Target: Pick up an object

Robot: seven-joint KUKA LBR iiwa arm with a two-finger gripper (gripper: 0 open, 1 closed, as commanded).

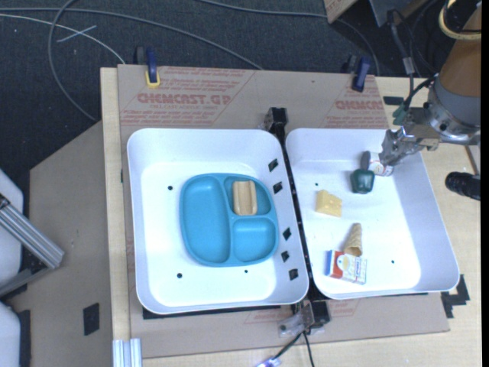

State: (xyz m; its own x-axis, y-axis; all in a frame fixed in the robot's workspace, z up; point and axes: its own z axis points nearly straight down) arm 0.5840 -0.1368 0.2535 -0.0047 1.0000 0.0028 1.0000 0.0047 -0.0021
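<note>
- Camera view shows the gripper [387, 161] in the upper right of the frame, low over the right bin [428, 228], just beside the green pepper [362, 180]; I cannot tell how its jaws stand.
- The green pepper lies at the upper middle of the right bin. I judge it light, smooth and a little slippery, so a hold across its round body seems best.
- Below it lie the yellow wedge [329, 203], the cone [352, 240] and the small carton [348, 267], well apart.
- The left bin [153, 228] bears a blue tray [202, 224] with a bread piece [244, 197].
- Both bins rest on a brown board [191, 94] with 2 clamps; cables [92, 21] cross the dark floor.
</note>
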